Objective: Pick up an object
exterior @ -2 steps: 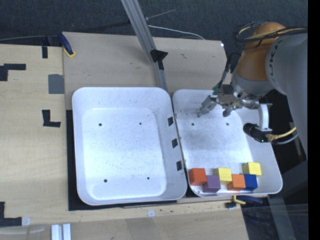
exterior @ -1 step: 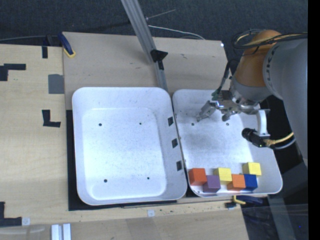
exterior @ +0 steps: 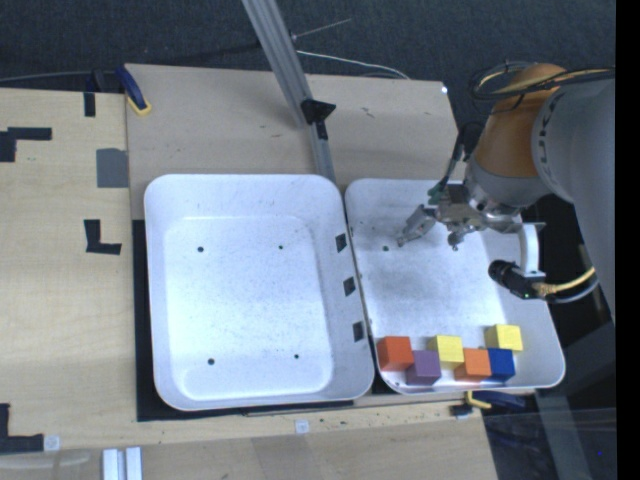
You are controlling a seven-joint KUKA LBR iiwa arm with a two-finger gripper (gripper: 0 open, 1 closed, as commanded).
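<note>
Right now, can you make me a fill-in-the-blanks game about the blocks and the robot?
1. All the blocks sit in the ____ bin.
2. The purple block touches the ____ block on its left.
3. The blue block sits just below a ____ block.
4. The gripper hangs over the ____ end of that bin, away from the blocks.

Missing words: right; orange; yellow; far

robotics lab: plywood bench (exterior: 60, 298) with black tape marks, two white bins (exterior: 180, 208), KUKA arm (exterior: 560, 138), aluminium camera pole (exterior: 275, 38)
</note>
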